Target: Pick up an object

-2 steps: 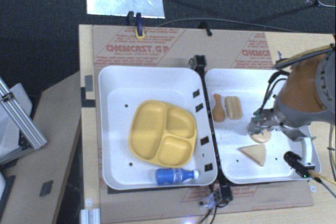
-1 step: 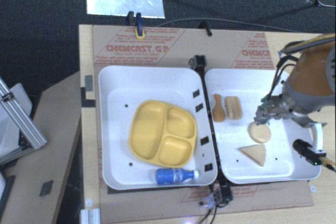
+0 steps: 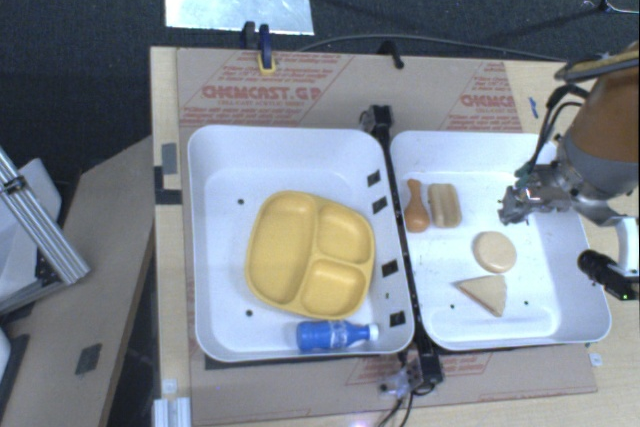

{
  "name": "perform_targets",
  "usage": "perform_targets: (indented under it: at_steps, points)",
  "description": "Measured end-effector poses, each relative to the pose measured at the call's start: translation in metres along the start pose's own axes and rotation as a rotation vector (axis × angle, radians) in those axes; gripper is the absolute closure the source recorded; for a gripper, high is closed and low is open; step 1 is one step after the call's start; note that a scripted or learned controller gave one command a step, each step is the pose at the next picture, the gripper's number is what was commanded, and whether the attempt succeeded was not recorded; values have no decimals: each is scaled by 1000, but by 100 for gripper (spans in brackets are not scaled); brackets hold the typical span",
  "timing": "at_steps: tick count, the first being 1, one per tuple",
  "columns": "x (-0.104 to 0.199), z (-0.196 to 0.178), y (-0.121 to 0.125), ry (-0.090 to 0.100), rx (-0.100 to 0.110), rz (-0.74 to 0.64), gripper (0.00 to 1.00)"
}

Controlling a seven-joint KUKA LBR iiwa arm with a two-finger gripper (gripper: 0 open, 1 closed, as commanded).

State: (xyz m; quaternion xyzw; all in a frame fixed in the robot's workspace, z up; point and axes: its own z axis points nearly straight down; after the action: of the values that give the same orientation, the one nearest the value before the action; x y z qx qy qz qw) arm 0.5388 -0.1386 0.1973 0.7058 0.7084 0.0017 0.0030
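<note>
The right bin (image 3: 570,325) holds a brown drumstick-shaped piece (image 3: 416,205), a tan bun (image 3: 444,204), a round beige disc (image 3: 494,252) and a pale yellow wedge (image 3: 484,294). My gripper (image 3: 517,203) hangs over the right part of this bin, just above and to the right of the disc and right of the bun. Nothing is seen held in it. The arm's orange band and grey wrist enter from the right edge.
The left bin (image 3: 215,215) carries a yellow divided plate (image 3: 310,253) and a blue bottle (image 3: 333,335) lying at its front wall. A black divider with clips (image 3: 392,215) runs between the bins. Cables (image 3: 545,125) hang by the arm.
</note>
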Motion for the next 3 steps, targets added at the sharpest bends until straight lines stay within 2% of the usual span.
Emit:
perform_targets:
  at_steps: [1,2,3]
  points:
    - [-2,-64,0,-1,-2,-1,100]
    - [52,-52,22,3,3,-6,100]
    - [113,-48,30,4,4,-7,100]
